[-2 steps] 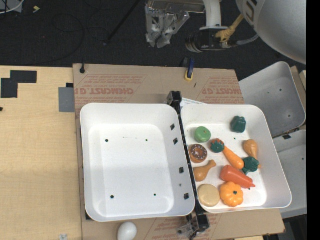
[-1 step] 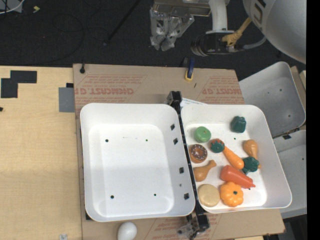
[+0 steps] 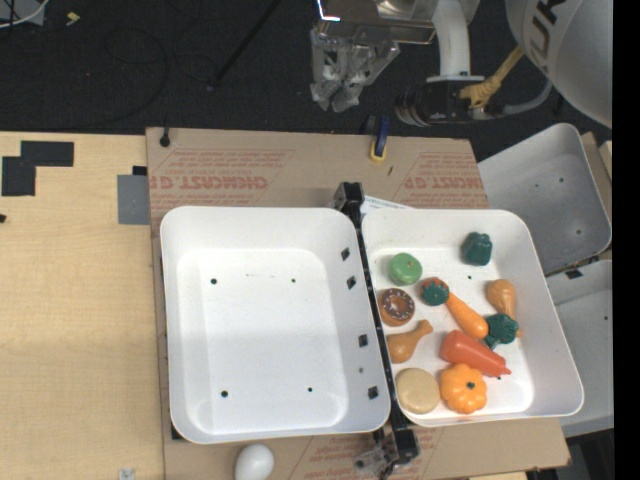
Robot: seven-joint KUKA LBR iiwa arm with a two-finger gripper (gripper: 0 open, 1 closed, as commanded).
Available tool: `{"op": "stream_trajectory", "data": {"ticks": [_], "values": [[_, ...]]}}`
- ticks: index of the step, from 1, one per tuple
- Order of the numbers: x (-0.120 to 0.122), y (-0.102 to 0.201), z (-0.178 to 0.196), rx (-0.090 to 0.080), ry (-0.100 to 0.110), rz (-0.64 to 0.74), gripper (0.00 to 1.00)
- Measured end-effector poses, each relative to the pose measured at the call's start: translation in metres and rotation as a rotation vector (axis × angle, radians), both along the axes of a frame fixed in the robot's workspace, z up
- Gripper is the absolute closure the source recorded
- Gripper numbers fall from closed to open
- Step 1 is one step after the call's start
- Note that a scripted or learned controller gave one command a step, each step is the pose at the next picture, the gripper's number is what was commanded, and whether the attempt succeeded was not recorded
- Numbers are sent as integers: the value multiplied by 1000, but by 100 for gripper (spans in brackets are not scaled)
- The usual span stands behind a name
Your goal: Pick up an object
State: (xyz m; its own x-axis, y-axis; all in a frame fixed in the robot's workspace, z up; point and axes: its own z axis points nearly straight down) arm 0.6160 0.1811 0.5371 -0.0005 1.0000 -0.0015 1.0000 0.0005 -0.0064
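Toy food waits in the right bin (image 3: 545, 268); the arm is up high.
The gripper (image 3: 340, 88) hangs over the back of the worktop (image 3: 60, 298), far from the toys. I cannot tell how its jaws stand. The carrot (image 3: 466, 314) and pumpkin (image 3: 463, 388) lie close together.

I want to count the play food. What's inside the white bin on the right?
The right bin holds toy food: a doughnut, a pumpkin, carrots, a drumstick, a green pepper and more. Anything underneath the overlapping pieces is hidden.
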Motion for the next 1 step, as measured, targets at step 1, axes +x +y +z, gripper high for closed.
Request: {"op": "stream_trajectory", "data": {"ticks": [1], "values": [[-4,-19,-9,0,0,-1,100]]}}
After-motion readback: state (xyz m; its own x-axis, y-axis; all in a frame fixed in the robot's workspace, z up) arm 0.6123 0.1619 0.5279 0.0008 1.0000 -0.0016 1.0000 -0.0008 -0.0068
